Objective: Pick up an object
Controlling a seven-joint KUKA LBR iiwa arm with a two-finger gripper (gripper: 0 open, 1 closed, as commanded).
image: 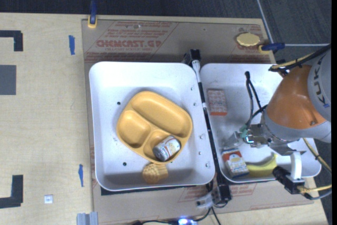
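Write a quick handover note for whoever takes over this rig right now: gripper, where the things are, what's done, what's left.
Gripper: low in the right bin, above the small box and banana; its grip is hard to make out.
Right bin also holds a flat packet.
Left bin: yellow tray with a can on it, and a tan object beside it.
Done: nothing visibly lifted.
Left: grasp and lift one object.

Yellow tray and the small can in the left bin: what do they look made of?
Yellow tray: likely moulded plastic, semi-gloss; one even colour, rounded compartment walls, soft highlights. Small can: looks like metal under a printed paper or film label; a pale end rim shows, but at this size it could equally be a plastic toy can. It lies on its side in one of the tray's compartments.
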